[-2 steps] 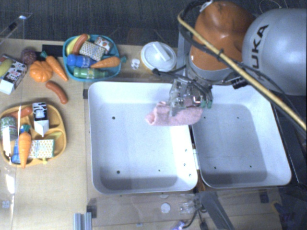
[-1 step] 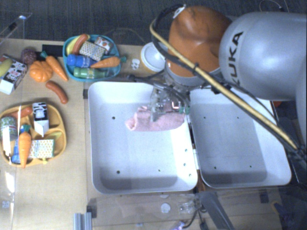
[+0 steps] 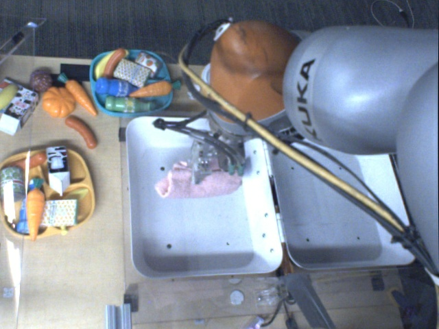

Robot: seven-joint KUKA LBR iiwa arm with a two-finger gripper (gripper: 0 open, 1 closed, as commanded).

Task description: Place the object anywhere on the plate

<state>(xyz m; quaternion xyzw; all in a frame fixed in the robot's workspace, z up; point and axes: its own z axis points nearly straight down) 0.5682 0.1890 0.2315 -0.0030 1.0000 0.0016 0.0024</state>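
In the camera view, 2 shallow white bins sit side by side on the worktop [image 3: 75, 279]. The left bin [image 3: 206, 252] carries 1 pink cloth [image 3: 199, 184], which lies crumpled near its middle. The tool [image 3: 218, 162] stands right over the right part of this cloth, I think because the arm reaches for it as the object to carry. I cannot tell how far the tool is open, or if it has the cloth. The right bin [image 3: 329, 245] is partly covered by the arm. I cannot make out any plate in the bins. To the left stand 2 bowls of toy food: a blue bowl [image 3: 130, 81] and a yellow bowl [image 3: 44, 194].
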